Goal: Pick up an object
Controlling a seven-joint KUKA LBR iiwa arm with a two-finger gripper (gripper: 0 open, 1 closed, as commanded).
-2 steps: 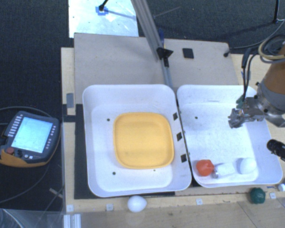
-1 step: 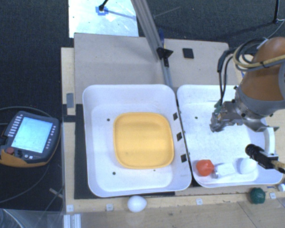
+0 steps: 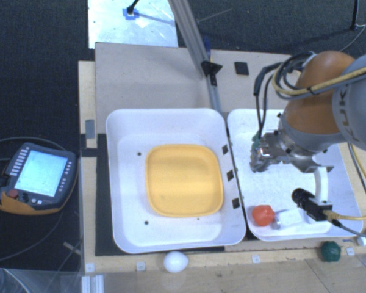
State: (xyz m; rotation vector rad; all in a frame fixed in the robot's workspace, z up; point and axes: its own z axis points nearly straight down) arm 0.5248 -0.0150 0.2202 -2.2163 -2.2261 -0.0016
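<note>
Gripper (image 3: 260, 154) over the right bin (image 3: 244, 124), nothing seen in it – can't tell if wide or narrow. Red object (image 3: 262, 214) lies apart from it toward the near rim, beside a white piece (image 3: 288, 218) – centre over it & drop straight, avoiding the rim. No legible writing, pendant (image 3: 33, 177) screen incl
</note>
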